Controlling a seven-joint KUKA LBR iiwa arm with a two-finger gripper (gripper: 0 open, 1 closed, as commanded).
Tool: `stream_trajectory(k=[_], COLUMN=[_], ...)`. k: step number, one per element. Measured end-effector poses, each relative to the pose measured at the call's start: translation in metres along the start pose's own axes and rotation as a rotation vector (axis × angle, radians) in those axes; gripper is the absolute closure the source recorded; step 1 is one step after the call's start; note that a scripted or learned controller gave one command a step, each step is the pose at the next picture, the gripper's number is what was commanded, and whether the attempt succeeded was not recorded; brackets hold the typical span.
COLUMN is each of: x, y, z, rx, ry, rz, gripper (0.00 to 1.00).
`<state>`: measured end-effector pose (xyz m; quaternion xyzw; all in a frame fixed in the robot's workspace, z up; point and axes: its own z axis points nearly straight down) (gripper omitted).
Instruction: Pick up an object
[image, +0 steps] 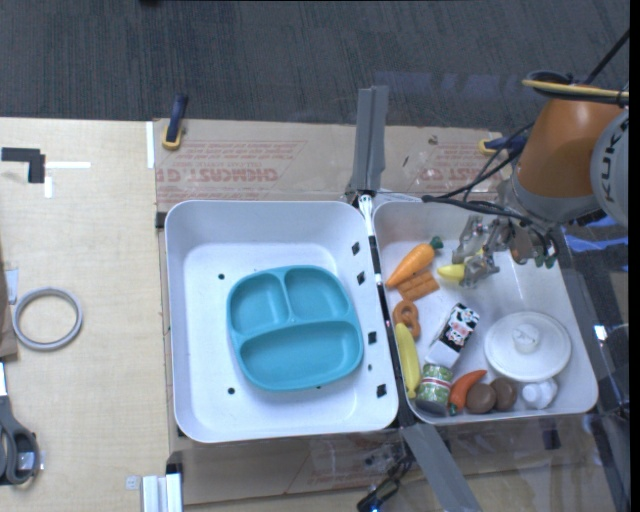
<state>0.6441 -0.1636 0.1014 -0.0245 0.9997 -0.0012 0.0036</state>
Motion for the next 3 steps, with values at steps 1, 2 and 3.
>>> stream_trajectory(k=[1, 2, 3], x=[-0.022, -0.019, 0.002], y=[0.105, 0.118, 0.192], z=[-0.090, -0.135, -0.124], rx=[-0.002, -0.001, 0.000], ry=[0.004, 0.004, 0.008], rz=[0.157, 0.176, 0.361], gripper=[1.00, 1.00, 1.00])
